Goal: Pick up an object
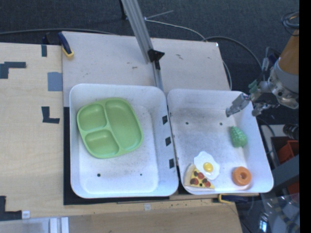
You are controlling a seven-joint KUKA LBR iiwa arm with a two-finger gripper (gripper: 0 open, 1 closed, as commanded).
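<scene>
In the right bin (204, 106) lie a green broccoli-like piece (238, 137), a fried egg (207, 165), a pizza slice (198, 178) and an orange doughnut (241, 175). My gripper (247, 106) hovers over the bin's far right corner, above and just beyond the green piece. Its two fingers stand apart with nothing between them.
The left bin (82, 178) holds a green divided plate (109, 127). A metal rail (138, 23) slants down to the gap between the bins. The arm's wrist (286, 76) comes in from the right edge.
</scene>
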